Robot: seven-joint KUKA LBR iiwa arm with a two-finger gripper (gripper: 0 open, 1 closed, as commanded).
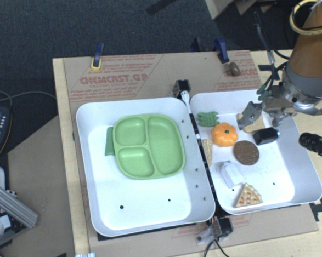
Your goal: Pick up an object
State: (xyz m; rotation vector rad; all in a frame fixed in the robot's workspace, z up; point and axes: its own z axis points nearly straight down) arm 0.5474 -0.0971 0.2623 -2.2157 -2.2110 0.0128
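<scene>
Gripper [262, 124] hovers over the right bin [303, 189], fingers spread, grasping nothing. Orange pumpkin [224, 134] lies just left of it; brown round cookie [245, 152] sits just below.

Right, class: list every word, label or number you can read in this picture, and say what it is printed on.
"CHEMCAST G.P" in red, on the brown paper-covered board under the two white bins.
More red print on the same board at top right, above the right white bin: too blurred to read.
</scene>
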